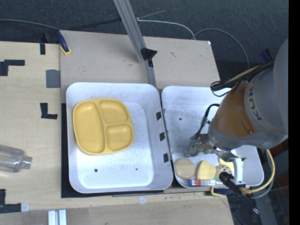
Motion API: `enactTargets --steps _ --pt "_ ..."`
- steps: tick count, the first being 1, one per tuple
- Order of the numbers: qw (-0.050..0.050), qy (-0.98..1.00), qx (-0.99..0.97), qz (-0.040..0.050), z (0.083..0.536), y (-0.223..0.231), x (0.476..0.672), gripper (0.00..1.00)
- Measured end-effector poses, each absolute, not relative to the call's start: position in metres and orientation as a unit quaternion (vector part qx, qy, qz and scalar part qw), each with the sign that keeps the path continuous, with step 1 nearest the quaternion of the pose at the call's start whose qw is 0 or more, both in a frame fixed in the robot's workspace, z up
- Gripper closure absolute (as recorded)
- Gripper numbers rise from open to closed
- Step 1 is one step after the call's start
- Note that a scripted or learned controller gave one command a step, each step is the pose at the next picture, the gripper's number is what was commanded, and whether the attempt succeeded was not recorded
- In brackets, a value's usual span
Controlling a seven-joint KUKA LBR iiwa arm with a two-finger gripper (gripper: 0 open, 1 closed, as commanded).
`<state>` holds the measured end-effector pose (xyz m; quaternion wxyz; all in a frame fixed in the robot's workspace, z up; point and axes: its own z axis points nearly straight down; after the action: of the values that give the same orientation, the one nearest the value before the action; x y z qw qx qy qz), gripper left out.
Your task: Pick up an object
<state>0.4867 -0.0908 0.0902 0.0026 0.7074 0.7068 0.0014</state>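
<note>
Gripper (pixel 199 146) lowered in right bin (pixel 187 100) | finger state cannot be told | target: round beige object (pixel 184 168), near-left corner, just beside gripper | risk judged: object crowded by pale yellow piece (pixel 205 170) and wall; grasp may be deflected.

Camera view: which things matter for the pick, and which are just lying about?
Job:
- gripper, over the right bin
- round tan object
- pale yellow object

Lying about:
- yellow divided tray in the left bin
- clear bottle on the bench
</note>
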Motion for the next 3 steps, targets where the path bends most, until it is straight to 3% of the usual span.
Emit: enactTargets --steps 1,2,3 --pt "-0.002 0.707 0.707 -0.0003 0.09 -0.092 0.51 1.0" --pt "0.002 0.707 0.707 0.0007 0.09 -0.093 0.486 1.0" --pt "0.001 0.707 0.707 0.001 0.09 -0.093 0.486 1.0"
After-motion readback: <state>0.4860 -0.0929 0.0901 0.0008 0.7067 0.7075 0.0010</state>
